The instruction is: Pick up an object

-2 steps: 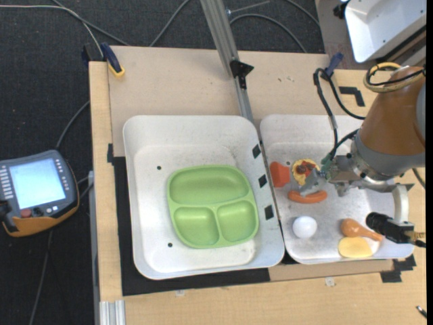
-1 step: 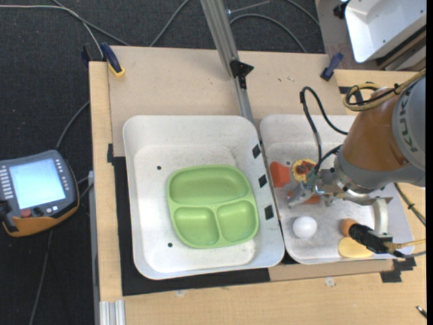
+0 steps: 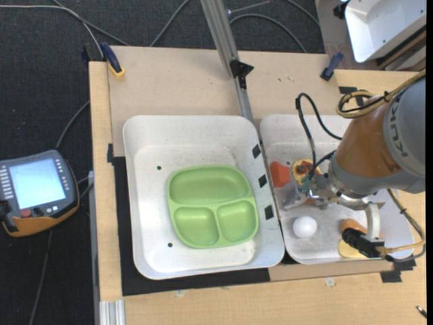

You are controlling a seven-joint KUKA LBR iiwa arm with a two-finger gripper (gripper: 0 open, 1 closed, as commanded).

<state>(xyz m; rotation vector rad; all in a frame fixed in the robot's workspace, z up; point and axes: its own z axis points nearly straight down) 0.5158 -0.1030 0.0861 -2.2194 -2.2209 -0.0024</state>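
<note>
White plastic is what both shallow bins are made of, and they are set side by side on a pale wooden surface (image 3: 176, 80). The left bin (image 3: 145, 147) is occupied by a green divided plate (image 3: 213, 205) with three compartments, laid flat near the bin's middle. The right bin (image 3: 287, 131) is entered by the grey and orange arm (image 3: 369, 151) from the right, and the gripper (image 3: 302, 196) is lowered over the bin's left half. Whether the gripper is apart or together cannot be told, and nothing is seen to be held in it. A white ball (image 3: 304, 227) is found just in front of the gripper, apart from it. An orange-red piece (image 3: 279, 173) is placed near the bin's left wall, and a small yellow and orange thing (image 3: 301, 170) is seen just beside it, close to the gripper. A pale yellow thing (image 3: 345, 251), partly hidden, is lodged by the bin's near edge. A handheld screen unit (image 3: 37, 188) is laid on the dark floor at far left.
</note>
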